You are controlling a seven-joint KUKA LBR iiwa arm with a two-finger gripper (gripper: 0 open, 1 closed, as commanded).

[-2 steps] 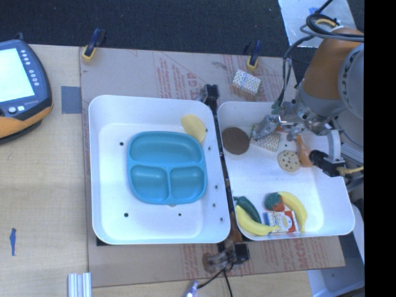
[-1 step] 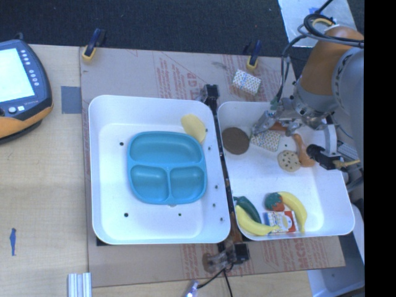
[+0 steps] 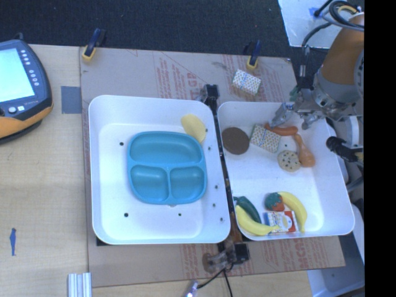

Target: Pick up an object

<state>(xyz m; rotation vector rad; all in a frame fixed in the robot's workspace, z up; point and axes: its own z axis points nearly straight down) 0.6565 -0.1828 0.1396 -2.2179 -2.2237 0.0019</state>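
My gripper [image 3: 294,117] hangs over the far right part of the right bin [image 3: 322,184], and its fingers stand open with nothing between them. Just below them lies an orange sausage [image 3: 283,129]. Close by are a speckled cracker block [image 3: 265,138], a round brown patty [image 3: 235,140], a pale cookie [image 3: 288,160] and an orange drumstick-shaped piece [image 3: 304,152]. At the bin's near edge lie two bananas [image 3: 253,223] [image 3: 296,206], a green pepper [image 3: 247,204], a green-topped piece [image 3: 274,200] and a small red and white box [image 3: 281,220].
The left bin [image 3: 108,166] holds a blue divided plate [image 3: 167,167] and a yellow fruit [image 3: 193,127] at its far right corner. A second speckled block [image 3: 246,81] lies on the cardboard behind the bins. A tablet [image 3: 18,88] rests at far left.
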